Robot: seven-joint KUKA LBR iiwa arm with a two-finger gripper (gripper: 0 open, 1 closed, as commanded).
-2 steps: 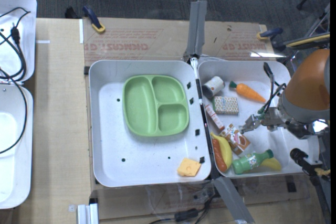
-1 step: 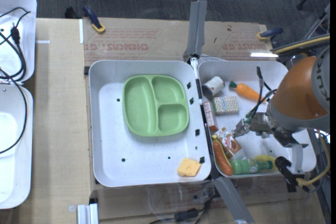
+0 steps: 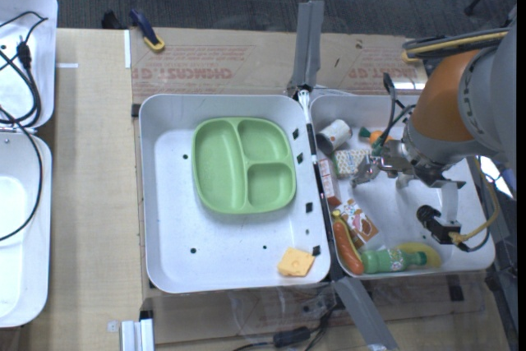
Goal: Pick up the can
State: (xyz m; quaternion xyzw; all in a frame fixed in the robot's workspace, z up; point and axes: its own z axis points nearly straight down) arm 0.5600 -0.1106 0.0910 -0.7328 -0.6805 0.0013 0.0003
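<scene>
Fingers (image 3: 367, 168) of mine hang low in the right bin (image 3: 477, 255), near its middle and toward the upper half, with my grey arm (image 3: 481, 107) and its orange band (image 3: 440, 94) reaching in from the right. Whether they are open or closed I cannot tell; the metal parts blur together at the tip, and I see nothing clearly held between them.

Up and to the left of my tip lies the can (image 3: 334, 131), white and on its side, close to the bin's upper left corner and near the divider (image 3: 308, 53) between the two bins. It is apart from my tip.

Just beside my tip, on its left, sits a small speckled box (image 3: 349, 160). Lower down the left wall lie a red packet (image 3: 326, 181), a carton (image 3: 357, 222) with a picture on it, and a carrot (image 3: 347, 249). Along the bin's lower edge rests a green bottle (image 3: 386, 260) with a banana (image 3: 419, 252) touching it.

Over in the left bin (image 3: 164, 201) a green tray (image 3: 244, 164) with three compartments sits near the middle, and a yellow sponge (image 3: 296, 262) lies near the lower right corner. Both bins stand on the table (image 3: 99, 177).
</scene>
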